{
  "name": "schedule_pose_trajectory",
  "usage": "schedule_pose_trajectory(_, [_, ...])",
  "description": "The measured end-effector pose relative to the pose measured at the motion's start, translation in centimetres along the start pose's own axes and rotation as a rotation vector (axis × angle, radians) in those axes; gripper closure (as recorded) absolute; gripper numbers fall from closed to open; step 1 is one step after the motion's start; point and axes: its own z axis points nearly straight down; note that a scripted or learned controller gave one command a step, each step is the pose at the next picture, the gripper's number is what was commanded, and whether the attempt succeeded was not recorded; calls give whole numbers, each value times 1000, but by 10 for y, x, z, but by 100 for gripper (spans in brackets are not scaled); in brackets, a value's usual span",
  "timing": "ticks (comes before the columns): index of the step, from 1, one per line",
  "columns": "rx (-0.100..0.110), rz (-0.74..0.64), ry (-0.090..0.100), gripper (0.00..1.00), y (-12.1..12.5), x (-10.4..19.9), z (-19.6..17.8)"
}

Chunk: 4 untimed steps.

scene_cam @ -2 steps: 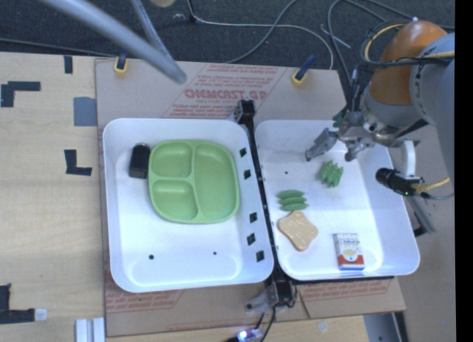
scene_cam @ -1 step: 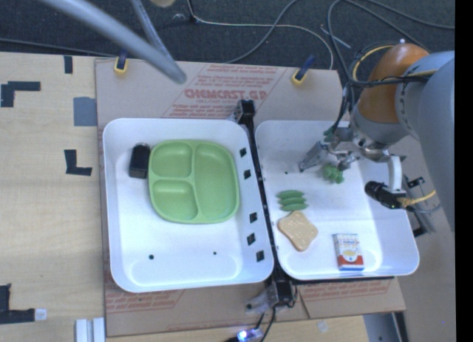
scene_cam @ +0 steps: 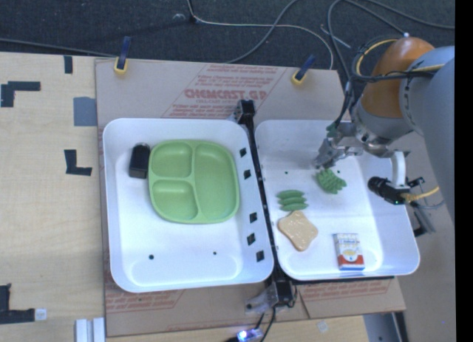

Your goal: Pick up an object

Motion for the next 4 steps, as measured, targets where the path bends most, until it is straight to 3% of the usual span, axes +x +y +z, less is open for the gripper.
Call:
schedule_pose_trajectory(2, [2,1,3,100,19,0,-95])
schedule_pose_trajectory(3, [2,2,3,100,15,-2,-139])
schedule_pose_trajectory(4, [7,-2,4,100,4,55,-141])
